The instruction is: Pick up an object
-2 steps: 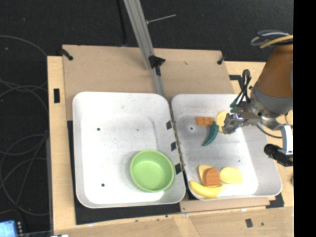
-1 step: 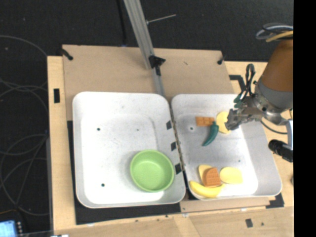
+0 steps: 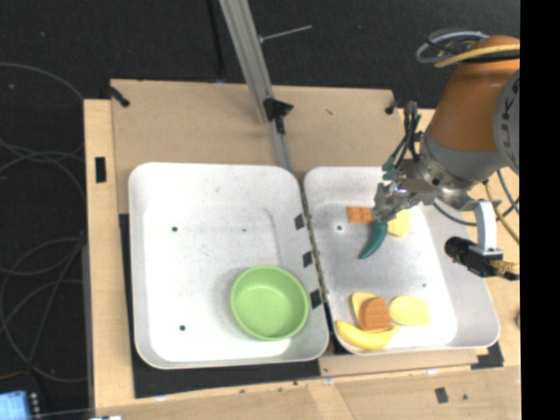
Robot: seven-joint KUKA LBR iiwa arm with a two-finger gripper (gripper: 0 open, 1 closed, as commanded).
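My gripper (image 3: 388,203) hangs over the back half of the right bin (image 3: 455,322), under the grey wrist and orange band. A teal curved piece (image 3: 374,241) slants down and left from just below the gripper's tip; whether it is gripped or lying on the bin floor is unclear. A small orange block (image 3: 358,215) lies just left of the gripper. A pale yellow piece (image 3: 399,226) sits right beneath it, partly hidden.
At the right bin's front lie a banana (image 3: 362,337), a brown-orange block (image 3: 375,313) and a yellow lemon-like piece (image 3: 410,311). A green bowl (image 3: 269,302) sits at the front right of the left bin (image 3: 175,226). A metal pole (image 3: 249,46) rises behind the bins.
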